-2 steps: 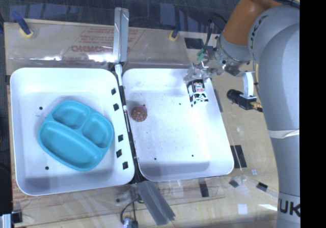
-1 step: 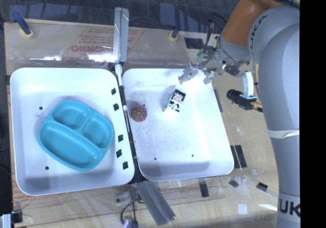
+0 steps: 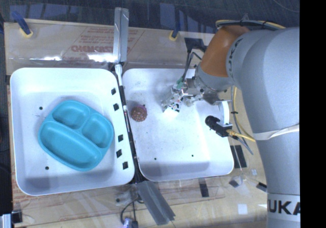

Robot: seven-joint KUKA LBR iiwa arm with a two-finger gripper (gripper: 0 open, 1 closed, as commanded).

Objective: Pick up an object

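A small brownish round object (image 3: pixel 139 113) lies in the right bin (image 3: pixel 168 163), close to its left wall. My gripper (image 3: pixel 173 100) hangs over the middle of the same bin, to the right of that object and apart from it. Its metal tip looks pale and cluttered against the white floor. The grey arm with its orange band (image 3: pixel 220 51) reaches in from the right and covers the bin's right rear part.
The left bin (image 3: pixel 23 94) holds a light blue divided tray (image 3: pixel 76 134) with three compartments. A black piece (image 3: pixel 218 126) juts over the right bin's right rim. A metal divider (image 3: pixel 120 33) stands between the bins at the back.
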